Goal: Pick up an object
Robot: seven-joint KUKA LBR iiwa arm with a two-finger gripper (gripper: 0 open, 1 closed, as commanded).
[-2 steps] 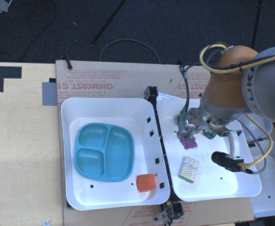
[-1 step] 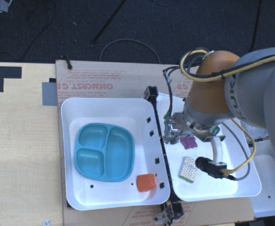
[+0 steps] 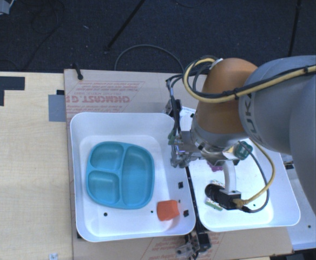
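Wooden bench (image 3: 22, 188), bearing two white bins: left bin (image 3: 120, 124) at nine o'clock of right bin (image 3: 285, 213)

Red printed letters stand upside down on the cardboard sheet (image 3: 114, 93) behind the left bin (image 3: 78, 145), too unclear to read surely; dark letters, perhaps "UK", show on the grey arm (image 3: 288, 107) beside it.

Orange block (image 3: 168, 210) beside blue divided plate (image 3: 120, 174), left bin (image 3: 120, 124)
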